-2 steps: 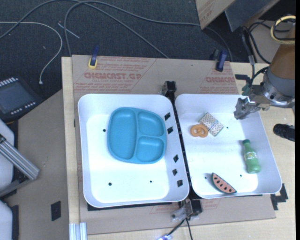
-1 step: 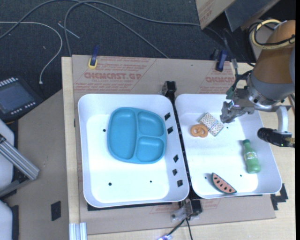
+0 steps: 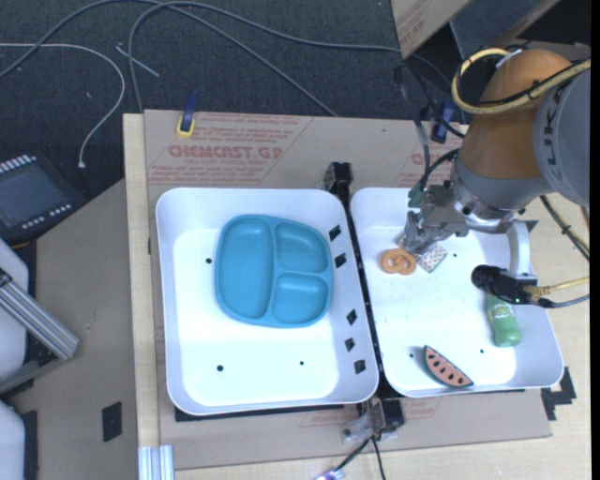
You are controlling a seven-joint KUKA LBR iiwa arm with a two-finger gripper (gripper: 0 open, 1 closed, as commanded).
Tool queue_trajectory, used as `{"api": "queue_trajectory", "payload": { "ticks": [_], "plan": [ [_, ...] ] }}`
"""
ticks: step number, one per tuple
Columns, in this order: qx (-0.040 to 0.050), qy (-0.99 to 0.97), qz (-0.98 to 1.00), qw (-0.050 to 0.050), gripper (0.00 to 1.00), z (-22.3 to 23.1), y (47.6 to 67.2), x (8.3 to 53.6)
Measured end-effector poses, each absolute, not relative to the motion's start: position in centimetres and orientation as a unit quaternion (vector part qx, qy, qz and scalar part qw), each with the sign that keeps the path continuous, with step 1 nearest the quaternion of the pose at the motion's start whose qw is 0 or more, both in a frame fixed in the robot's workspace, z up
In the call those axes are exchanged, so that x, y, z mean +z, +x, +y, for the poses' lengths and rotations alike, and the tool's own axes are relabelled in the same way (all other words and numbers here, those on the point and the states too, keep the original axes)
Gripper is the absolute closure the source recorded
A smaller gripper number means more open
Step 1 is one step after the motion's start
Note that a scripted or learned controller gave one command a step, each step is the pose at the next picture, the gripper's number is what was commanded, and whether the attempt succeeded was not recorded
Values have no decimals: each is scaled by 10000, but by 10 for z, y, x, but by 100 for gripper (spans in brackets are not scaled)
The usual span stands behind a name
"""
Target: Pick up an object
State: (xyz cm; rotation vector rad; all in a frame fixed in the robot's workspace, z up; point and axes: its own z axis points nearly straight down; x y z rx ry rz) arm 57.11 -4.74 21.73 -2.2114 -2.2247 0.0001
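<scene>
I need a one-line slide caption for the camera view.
Tool beside pretzel in right bin; blue tray in left bin.

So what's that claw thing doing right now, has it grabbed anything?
Gripper: down in the right bin, right beside the pretzel. Whether it is open, closed or holding anything cannot be told.

Dark carpet floor (image 3: 281, 56) with loose white cables (image 3: 103, 56). Brown board (image 3: 272, 145) covers bench, red print, blue clip (image 3: 187, 114) at far edge. Cardboard box (image 3: 422, 21) beyond.
</scene>
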Motion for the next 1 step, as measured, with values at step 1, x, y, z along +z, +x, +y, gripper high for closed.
{"api": "queue_trajectory", "payload": {
  "ticks": [1],
  "plan": [
    [-11, -7048, -7094, 9, 100, 8, 564, 230]
  ]
}}
